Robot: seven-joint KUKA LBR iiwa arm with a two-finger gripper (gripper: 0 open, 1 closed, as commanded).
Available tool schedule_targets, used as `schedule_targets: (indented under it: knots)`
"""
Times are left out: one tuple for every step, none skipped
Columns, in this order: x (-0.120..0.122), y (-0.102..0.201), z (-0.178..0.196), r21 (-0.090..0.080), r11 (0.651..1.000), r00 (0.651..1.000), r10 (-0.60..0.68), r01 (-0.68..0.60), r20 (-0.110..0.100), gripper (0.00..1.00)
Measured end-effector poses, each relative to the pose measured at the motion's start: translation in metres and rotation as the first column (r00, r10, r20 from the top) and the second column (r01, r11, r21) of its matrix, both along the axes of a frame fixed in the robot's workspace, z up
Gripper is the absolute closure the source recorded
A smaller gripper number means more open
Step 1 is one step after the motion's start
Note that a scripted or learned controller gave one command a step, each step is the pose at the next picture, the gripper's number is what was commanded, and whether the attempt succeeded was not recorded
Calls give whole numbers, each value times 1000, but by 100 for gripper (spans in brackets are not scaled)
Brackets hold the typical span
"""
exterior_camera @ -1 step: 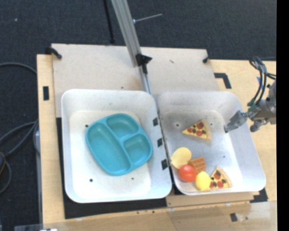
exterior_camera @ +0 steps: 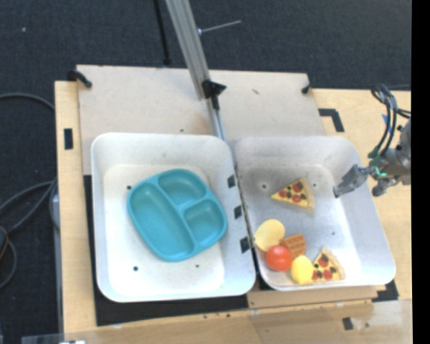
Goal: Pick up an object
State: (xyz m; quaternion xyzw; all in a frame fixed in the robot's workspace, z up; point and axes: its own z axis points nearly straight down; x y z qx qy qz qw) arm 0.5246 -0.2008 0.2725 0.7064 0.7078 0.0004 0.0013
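left bin [exterior_camera: 104, 213]: divided plate [exterior_camera: 176, 213] inside | right bin [exterior_camera: 365, 235]: pizza slice [exterior_camera: 295, 193] mid-bin; near front edge, potato [exterior_camera: 270, 232], tomato [exterior_camera: 277, 257], waffle [exterior_camera: 294, 244], lemon [exterior_camera: 302, 269], second pizza slice [exterior_camera: 328, 265] clustered | gripper [exterior_camera: 362, 180] over right rim

Blue plate [exterior_camera: 176, 213] fills the left bin [exterior_camera: 107, 156] (toy food crowds the right bin [exterior_camera: 322, 149]); gripper [exterior_camera: 362, 181] near its rim.

Tool [exterior_camera: 358, 179] at right edge, tilted.
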Motion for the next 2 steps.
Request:
schedule_targets:
  knots:
    - [4,-10,-52,0,1000,1000,-2,2,-6,0]
    - [3,-18,-96,0,1000,1000,-2,2,-5,0]
